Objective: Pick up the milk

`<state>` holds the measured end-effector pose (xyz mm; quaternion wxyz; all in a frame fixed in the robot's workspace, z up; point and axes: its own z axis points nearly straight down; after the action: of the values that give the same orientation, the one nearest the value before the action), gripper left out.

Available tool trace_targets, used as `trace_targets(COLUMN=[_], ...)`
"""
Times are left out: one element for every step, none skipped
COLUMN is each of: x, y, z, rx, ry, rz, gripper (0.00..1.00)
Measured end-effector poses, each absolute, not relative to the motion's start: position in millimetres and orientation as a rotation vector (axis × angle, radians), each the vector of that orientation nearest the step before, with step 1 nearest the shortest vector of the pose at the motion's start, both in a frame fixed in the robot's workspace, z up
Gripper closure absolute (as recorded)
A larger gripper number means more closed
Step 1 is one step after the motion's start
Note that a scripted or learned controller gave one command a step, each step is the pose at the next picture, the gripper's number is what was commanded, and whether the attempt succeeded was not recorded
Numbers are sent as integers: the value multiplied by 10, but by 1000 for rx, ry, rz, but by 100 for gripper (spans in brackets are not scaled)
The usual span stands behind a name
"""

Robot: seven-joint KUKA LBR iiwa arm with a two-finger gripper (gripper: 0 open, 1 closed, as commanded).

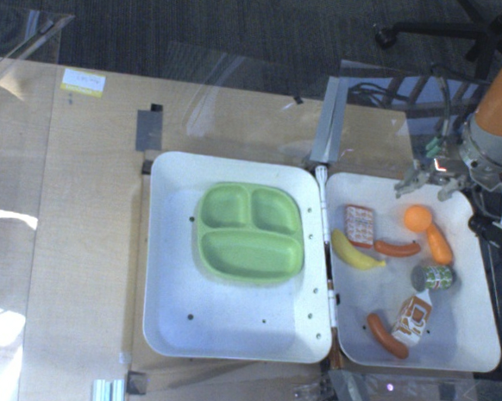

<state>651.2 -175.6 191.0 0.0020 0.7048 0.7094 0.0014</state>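
The milk is a small brown and white carton lying tilted in the lower part of the right bin. A red sausage lies against its lower left side. My gripper hangs over the far edge of the right bin, well above the milk in the view, close to an orange. Its two fingers stand apart, open, with nothing between them.
The right bin also holds a carrot, a hot dog, a banana, a red and white packet and a green can just above the milk. A green divided plate sits in the left bin.
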Motion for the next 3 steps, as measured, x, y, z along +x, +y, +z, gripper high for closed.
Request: trace_targets(x=[6034, 6215, 5346], y=[-1987, -1991, -1835], z=[1060, 867, 886], rx=[2243, 2254, 2097], ry=[2195, 2180, 2326], rz=[3, 8, 8], gripper=[0, 0, 0])
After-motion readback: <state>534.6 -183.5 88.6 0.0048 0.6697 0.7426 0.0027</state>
